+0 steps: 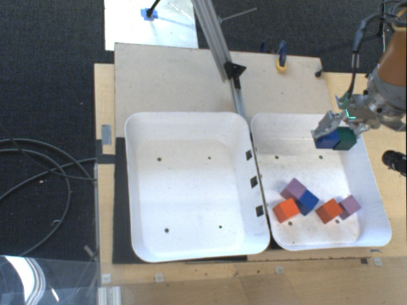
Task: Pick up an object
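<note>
My gripper (336,131) reaches in from the right and hangs over the far part of the right bin (365,189). A blue block (326,140) and a dark green block (347,139) sit side by side right at its tip. Whether they are held or lie on the bin floor is unclear. Nearer the front of the same bin lie a purple block (294,188), a blue block (309,201), an orange block (287,210), a second orange block (329,210) and a small purple block (350,204).
The left bin (137,170) stands beside the right one, with a shared dividing wall (254,176) between them. A slanted metal pole (213,30) rises behind the bins. Cables (38,170) lie on the dark floor at the left.
</note>
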Robot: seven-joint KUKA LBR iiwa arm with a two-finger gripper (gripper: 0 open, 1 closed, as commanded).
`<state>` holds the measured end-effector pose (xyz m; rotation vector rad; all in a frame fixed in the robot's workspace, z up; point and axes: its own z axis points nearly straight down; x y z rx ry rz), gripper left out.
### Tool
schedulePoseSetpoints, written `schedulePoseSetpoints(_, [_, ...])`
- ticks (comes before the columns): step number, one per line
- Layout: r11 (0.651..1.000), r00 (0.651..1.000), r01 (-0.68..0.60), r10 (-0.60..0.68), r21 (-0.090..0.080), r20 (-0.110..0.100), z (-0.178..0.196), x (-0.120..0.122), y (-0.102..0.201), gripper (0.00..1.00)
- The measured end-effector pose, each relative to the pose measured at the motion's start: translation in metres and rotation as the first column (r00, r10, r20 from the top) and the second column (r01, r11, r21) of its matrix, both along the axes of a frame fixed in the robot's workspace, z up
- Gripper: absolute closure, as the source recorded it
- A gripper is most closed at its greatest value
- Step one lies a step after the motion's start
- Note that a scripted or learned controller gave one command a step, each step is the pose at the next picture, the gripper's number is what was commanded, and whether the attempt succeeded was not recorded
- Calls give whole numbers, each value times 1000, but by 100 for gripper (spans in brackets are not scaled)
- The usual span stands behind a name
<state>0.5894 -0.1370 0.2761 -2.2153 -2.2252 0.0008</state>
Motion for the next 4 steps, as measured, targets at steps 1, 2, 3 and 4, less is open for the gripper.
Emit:
schedulePoseSetpoints(1, [1000, 1000, -3, 3, 1, 0, 10, 0, 0, 100])
schedulePoseSetpoints(2, [1000, 1000, -7, 7, 4, -5, -38, -34, 85, 100])
schedulePoseSetpoints(3, [1000, 1000, -6, 6, 2, -4, -89, -40, 143, 100])
schedulePoseSetpoints(4, [1000, 1000, -10, 10, 4, -1, -87, -56, 224, 100])
